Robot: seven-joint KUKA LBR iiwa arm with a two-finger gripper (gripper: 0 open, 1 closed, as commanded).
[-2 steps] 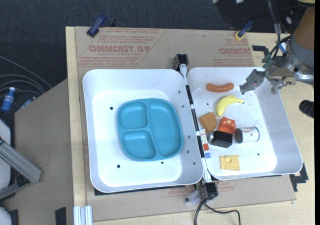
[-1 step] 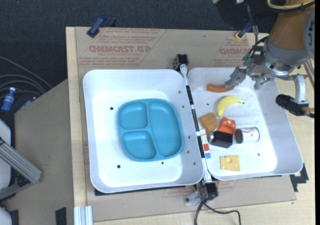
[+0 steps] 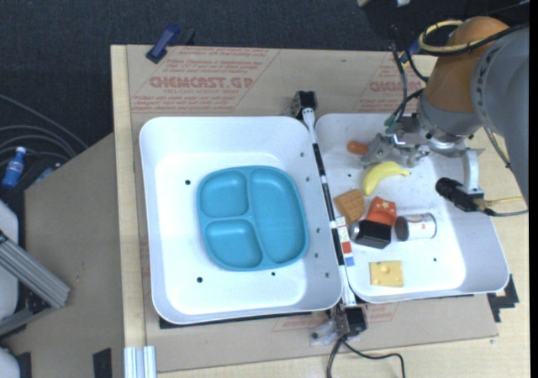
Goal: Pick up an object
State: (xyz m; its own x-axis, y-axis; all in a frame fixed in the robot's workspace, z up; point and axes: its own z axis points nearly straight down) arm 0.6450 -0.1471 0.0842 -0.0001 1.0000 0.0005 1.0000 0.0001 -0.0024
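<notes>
Along the left edge of the frame I see dark carpet, loose black cables [image 3: 34,120] and a metal rail [image 3: 34,271] at lower left. Bench [image 3: 126,200] is pale board, with a brown sheet printed in red lettering [image 3: 202,78] lying under the bins. A small blue object [image 3: 164,43] sits at the sheet's upper left corner.

Left bin [image 3: 160,149], centre-left of frame: white and shallow, holding a blue divided plate [image 3: 250,217] with three compartments. Bare white floor runs all round the plate, widest toward the bin's upper edge.

Right bin [image 3: 479,259] butts against the left one along a shared edge. Contents, left to right: orange-brown block [image 3: 350,204] near the shared edge; small orange piece [image 3: 357,148] in the upper part; black-and-red box [image 3: 377,226]; yellow square [image 3: 386,273] near the lower rim; banana [image 3: 383,175]; white cylinder with dark end [image 3: 416,226]. The lower right of this bin's floor is open.

Arm [image 3: 496,74] comes in from the upper right, orange band above the wrist. Gripper [image 3: 395,146] hangs just above the banana, near the small orange piece. I cannot tell how far its fingers are spread, and I see nothing between them.
</notes>
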